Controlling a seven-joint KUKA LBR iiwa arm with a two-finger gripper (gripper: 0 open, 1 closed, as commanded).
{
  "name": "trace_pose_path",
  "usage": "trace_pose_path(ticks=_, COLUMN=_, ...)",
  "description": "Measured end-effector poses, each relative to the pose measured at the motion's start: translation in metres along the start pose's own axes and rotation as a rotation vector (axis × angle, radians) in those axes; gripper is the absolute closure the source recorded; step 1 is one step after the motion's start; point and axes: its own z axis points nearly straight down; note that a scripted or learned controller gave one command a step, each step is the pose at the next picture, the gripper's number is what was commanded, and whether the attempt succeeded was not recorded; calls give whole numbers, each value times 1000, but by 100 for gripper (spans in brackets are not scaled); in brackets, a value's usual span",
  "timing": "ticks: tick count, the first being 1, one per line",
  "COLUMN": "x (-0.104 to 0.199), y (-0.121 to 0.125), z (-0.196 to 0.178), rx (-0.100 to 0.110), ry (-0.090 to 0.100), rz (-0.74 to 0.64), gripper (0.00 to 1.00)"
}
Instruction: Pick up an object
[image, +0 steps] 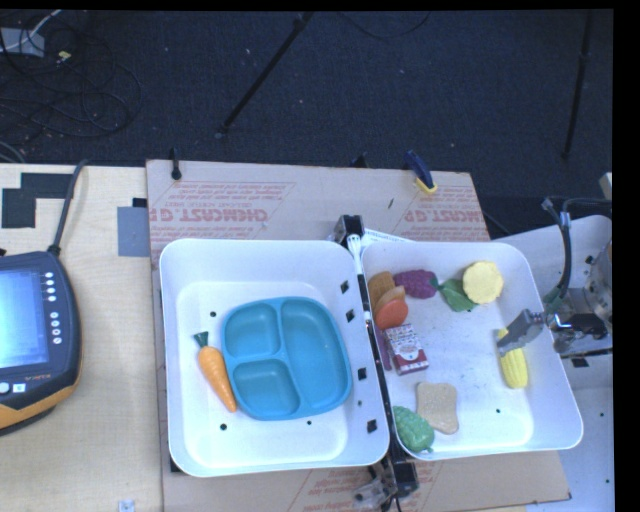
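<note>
My gripper (523, 329) reaches in over the right rim of the right bin (545, 425), just above a yellow corn cob (514, 368) lying on the bin floor. Other toy foods lie in this bin: a purple eggplant (416, 283), a round yellow piece (483, 281) beside a green piece (456, 296), orange and red pieces (390, 303), a small red box (406, 350), a tan bread slice (437, 406) and a green leafy piece (413, 428). Nothing shows in the gripper's hold.
The left bin (190, 430) bears a blue divided plate (282, 357) with an orange carrot (216, 375) at its left. A tablet controller (30, 335) lies on the bench at far left. Cardboard (300, 205) lies under both bins.
</note>
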Motion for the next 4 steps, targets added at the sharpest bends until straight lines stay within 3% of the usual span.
trace_pose_path(ticks=1, x=48, y=37, z=124, rx=11, ry=6, rz=-4, gripper=0)
trace_pose_path(ticks=2, x=37, y=124, z=175, rx=4, ry=2, rz=2, gripper=0)
trace_pose_path(ticks=3, x=81, y=165, z=187, rx=9, ry=3, rz=-2, gripper=0)
trace_pose_path(ticks=4, x=53, y=166, z=187, rx=5, ry=0, rz=1, gripper=0)
